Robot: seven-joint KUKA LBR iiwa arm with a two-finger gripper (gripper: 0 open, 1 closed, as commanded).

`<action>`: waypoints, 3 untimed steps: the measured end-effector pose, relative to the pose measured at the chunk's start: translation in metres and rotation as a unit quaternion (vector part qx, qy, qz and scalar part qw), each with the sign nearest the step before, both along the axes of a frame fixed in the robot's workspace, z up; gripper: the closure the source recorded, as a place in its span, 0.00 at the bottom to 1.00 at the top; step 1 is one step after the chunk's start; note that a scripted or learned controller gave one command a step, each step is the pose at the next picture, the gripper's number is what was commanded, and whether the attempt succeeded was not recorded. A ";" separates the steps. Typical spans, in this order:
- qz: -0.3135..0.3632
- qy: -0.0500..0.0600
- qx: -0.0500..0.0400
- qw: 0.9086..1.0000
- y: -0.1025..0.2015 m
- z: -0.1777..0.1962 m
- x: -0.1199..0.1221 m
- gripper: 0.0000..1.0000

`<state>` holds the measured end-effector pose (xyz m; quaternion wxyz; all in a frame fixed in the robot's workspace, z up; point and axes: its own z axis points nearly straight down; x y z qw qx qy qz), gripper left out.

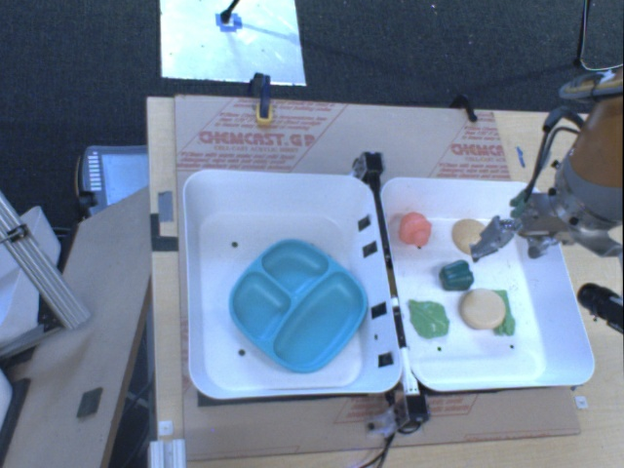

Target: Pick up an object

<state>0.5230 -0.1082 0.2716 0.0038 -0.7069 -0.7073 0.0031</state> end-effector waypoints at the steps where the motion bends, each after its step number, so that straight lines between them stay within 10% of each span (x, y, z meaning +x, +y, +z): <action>1: 0.001 -0.006 -0.001 1.000 0.000 0.006 0.002 0.00; 3: 0.000 -0.005 0.000 1.000 -0.009 -0.110 0.006 0.00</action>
